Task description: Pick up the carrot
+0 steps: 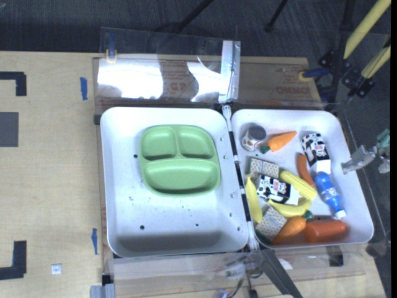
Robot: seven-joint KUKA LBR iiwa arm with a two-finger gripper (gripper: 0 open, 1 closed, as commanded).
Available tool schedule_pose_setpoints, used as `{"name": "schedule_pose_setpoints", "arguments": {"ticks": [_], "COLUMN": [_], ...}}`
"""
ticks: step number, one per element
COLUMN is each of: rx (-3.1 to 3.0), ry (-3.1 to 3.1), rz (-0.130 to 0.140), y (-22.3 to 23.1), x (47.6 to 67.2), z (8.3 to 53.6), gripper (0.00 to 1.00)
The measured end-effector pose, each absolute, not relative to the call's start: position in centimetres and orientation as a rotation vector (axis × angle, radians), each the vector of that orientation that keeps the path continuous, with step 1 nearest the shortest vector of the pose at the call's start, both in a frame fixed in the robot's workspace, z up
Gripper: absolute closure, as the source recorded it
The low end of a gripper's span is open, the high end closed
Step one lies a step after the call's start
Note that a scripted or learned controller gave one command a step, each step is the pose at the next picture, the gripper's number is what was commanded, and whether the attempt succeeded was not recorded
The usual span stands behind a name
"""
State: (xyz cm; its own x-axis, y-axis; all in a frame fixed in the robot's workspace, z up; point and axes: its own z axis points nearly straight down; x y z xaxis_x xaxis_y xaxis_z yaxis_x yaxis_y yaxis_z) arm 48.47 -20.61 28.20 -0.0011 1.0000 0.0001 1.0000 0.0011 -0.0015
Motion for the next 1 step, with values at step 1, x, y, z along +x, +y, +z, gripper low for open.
{"name": "schedule_pose_setpoints", "arguments": {"ticks": [1], "rx": [-1.919], "ry": [-2.484], "rz": [0.001], "y": [-15.55], "x": [52.77], "z": [19.0], "gripper": [0.0]}}
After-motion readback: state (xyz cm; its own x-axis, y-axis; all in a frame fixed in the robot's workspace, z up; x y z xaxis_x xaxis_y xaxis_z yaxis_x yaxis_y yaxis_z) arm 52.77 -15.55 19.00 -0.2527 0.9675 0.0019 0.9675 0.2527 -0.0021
